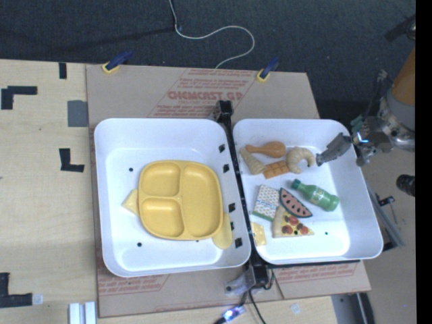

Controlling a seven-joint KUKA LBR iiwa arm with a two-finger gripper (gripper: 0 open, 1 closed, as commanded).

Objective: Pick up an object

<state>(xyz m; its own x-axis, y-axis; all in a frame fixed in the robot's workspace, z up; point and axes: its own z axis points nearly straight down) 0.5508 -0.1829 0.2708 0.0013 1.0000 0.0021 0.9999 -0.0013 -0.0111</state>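
Note:
The right bin [351, 238] holds several toy foods: a green bottle [316, 196], a watermelon slice [294, 204], a pizza slice [291, 227], a checked cracker [266, 200], a drumstick [266, 149], a tan bread piece [279, 170] and a pale ring-shaped piece [301, 158]. My gripper [345, 154] hangs over the bin's upper right edge, above and right of the bottle. It is open, with one dark finger [331, 150] pointing toward the ring-shaped piece. Nothing sits between the fingers.
The left bin [115, 147] holds a yellow divided plate [181, 199]. A small yellow piece [258, 233] lies by the divider between the bins. Both bins rest on a cardboard sheet [202, 93]. A white cable [216, 32] runs across the dark cloth behind.

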